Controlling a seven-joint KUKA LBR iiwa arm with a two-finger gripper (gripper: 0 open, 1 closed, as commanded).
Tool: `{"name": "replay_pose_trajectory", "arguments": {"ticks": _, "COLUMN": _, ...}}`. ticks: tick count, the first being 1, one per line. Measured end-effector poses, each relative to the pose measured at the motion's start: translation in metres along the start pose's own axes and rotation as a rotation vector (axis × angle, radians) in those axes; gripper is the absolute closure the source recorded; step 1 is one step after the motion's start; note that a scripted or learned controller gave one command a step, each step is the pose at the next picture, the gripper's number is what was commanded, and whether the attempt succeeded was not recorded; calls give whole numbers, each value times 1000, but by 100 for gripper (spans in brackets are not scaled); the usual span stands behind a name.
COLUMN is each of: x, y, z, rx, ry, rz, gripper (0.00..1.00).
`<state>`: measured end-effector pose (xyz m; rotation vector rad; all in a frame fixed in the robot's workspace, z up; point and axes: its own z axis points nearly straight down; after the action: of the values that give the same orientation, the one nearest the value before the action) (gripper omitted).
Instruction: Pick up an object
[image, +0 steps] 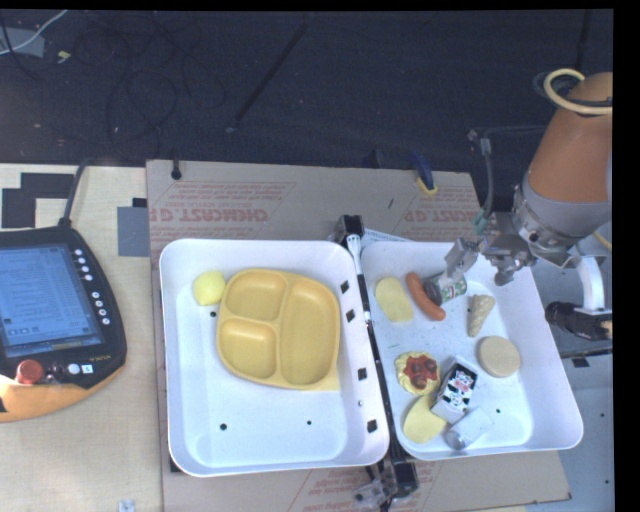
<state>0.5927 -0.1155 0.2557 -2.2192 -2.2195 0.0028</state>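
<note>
Red toy sausage (425, 297) lies diagonally just left-below the gripper (462, 270), whose finger state is unclear, small can (450, 289) between.

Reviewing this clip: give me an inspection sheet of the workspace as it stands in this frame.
Surface: two white bins on cardboard.
Job's things: right bin holds hot dog, pale round disc, pizza piece, small printed carton.
Clutter: yellow divided tray and yellow ball in left bin.
Grippers: gripper low over the right bin's far side, by the hot dog.
Cables: dark leads on floor behind bench.
Surroundings: teach pendant at left.
</note>
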Motion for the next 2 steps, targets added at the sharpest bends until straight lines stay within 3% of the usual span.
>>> {"name": "replay_pose_trajectory", "arguments": {"ticks": 1, "x": -18, "y": 25, "z": 107, "rx": 6, "ry": 0, "rz": 1, "gripper": 0}}
{"name": "replay_pose_trajectory", "arguments": {"ticks": 2, "x": -4, "y": 48, "z": 157, "rx": -1, "ry": -1, "rz": 2, "gripper": 0}}
